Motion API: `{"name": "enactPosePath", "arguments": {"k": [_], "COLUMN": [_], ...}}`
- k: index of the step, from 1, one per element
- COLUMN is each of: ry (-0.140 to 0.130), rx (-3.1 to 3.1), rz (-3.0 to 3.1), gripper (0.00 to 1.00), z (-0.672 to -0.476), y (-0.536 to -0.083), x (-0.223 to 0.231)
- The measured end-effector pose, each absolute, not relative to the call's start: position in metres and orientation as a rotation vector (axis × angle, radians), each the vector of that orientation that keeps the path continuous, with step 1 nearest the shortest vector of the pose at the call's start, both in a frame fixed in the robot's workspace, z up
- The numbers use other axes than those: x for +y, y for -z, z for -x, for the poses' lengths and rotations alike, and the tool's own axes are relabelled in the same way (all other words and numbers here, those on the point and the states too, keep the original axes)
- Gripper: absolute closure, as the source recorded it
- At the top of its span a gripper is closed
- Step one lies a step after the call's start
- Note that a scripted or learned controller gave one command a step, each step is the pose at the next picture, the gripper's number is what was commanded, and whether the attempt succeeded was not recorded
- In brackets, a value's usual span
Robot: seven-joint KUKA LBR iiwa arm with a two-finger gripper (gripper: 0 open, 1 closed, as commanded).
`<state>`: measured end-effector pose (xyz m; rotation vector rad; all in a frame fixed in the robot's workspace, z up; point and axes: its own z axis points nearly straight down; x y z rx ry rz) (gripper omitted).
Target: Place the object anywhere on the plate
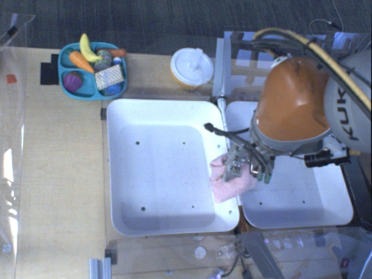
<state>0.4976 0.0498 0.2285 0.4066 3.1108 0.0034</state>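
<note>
The pink cloth [228,182], soft and crumpled, lies draped over the boundary between the two white bins, at the lower right corner of the left bin [160,167]. Most of it spills over that bin's right rim; its right part reaches toward the right bin [302,205].

The gripper [239,168] is directly on top of the cloth, pointing down into it. Its metal parts overlap the upper middle of the pink fabric. Whether the claw is open, closed, or has fabric pinched cannot be told from this angle: the tips are lost against the cloth and the wrist hardware.

Above the gripper, the arm [290,103] shows its large orange band, which covers much of the right bin's upper left part. Grey casing with black lettering sits at the far right. Cables [290,36] loop over the arm's top.

Left bin floor: bare white with a few small dark dots. Right bin: the visible floor is white, likewise dotted.

Wooden bench [52,173] surrounds the bins. At upper left, well apart from the cloth, a blue divided tray [88,92] holds toy food: a banana [87,47], a carrot [80,60], a purple piece [72,81] and other small items. A round white lid with a yellow rim [192,67] sits just above the left bin's top right corner.
</note>
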Motion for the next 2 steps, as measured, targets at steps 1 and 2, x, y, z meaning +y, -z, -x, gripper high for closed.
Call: {"name": "enactPosePath", "arguments": {"k": [1,2], "ry": [-0.004,-0.004], "rx": [3.136,3.136], "rz": [-0.001,-0.001], "gripper": [1.00,0.00], "z": [-0.4955,-0.4956], "y": [-0.2272,-0.2274], "x": [0.1013,0.1012]}}
